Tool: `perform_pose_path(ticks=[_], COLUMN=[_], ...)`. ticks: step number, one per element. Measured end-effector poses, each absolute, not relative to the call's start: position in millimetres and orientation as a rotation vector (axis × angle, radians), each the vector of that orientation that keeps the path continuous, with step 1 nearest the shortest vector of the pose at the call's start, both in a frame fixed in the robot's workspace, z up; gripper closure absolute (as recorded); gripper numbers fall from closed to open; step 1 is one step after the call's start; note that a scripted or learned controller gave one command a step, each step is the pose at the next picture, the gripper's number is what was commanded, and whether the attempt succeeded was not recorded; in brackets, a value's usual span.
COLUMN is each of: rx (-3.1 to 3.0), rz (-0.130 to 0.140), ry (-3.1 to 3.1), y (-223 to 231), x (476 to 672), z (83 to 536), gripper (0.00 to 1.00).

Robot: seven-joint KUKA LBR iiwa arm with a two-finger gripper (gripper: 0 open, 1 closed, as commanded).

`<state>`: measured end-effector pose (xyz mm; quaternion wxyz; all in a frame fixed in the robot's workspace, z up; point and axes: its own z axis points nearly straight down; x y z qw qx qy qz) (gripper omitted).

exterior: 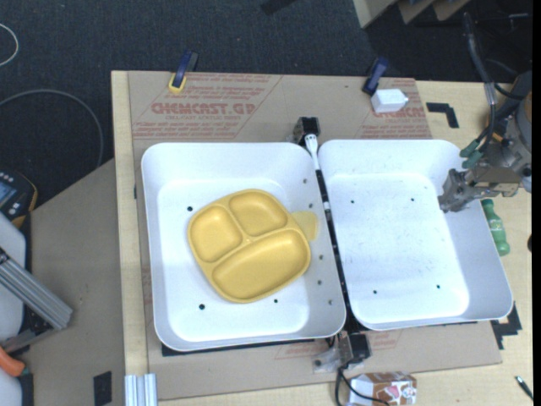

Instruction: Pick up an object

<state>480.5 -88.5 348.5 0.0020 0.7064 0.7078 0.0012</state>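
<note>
A yellow divided plate [248, 244] lies flat in the left bin [161, 176], roughly at its middle, tilted a little. The end effector [461, 194] hangs over the right rim of the right bin [380, 307], well apart from the plate; I cannot tell how it stands. A green object [496, 228] lies just beside it on that rim. Both bins sit on the bench [254, 100].

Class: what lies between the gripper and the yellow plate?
In the camera view: bare floor of the right bin, then the two bins' touching rims, between gripper and yellow plate.
</note>
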Motion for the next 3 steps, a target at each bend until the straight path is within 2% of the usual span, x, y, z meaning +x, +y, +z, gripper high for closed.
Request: perform_pose_path(ticks=[1, 2, 3], rx=[2.208, 2.222, 2.211], rz=[-0.005, 0.006, 0.013], ry=[2.249, 2.215, 2.227], y=[80, 42, 95], x=[477.4, 480.0, 479.9], z=[283, 329, 392], gripper=[1.0, 1.0, 1.0])
